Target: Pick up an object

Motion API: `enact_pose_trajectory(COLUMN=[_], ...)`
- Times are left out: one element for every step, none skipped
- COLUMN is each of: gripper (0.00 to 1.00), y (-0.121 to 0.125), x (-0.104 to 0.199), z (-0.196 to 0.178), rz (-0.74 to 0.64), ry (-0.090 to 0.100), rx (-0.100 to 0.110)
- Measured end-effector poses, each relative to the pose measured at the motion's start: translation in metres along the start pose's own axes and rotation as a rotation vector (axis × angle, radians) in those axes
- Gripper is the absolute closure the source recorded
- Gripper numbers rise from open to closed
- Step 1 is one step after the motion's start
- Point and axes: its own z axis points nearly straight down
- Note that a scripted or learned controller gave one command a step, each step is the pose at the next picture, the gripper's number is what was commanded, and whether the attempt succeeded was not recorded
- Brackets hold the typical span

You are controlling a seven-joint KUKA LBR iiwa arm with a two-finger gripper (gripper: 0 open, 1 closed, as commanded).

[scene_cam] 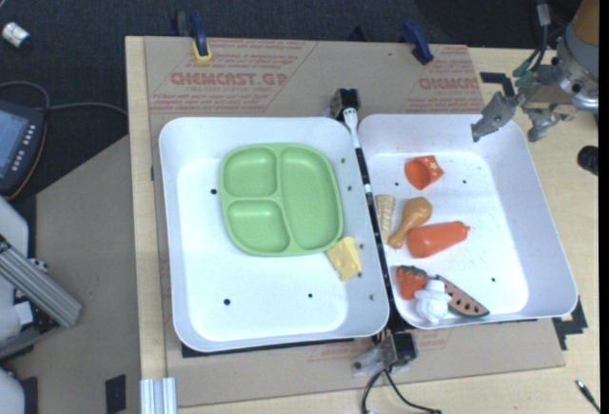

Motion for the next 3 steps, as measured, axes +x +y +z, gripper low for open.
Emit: enact_pose_trajectory(gripper=[0.0,0.0,0.0], y=[0.002,0.002,-0.004], x=[0.0,-0.006,-0.005], z=[-0.007,0.055,0.118], rz=[-0.002,-0.002,-0.002], ry=[-0.002,-0.001,0.0], rx=[-0.012,-0.004,-0.003])
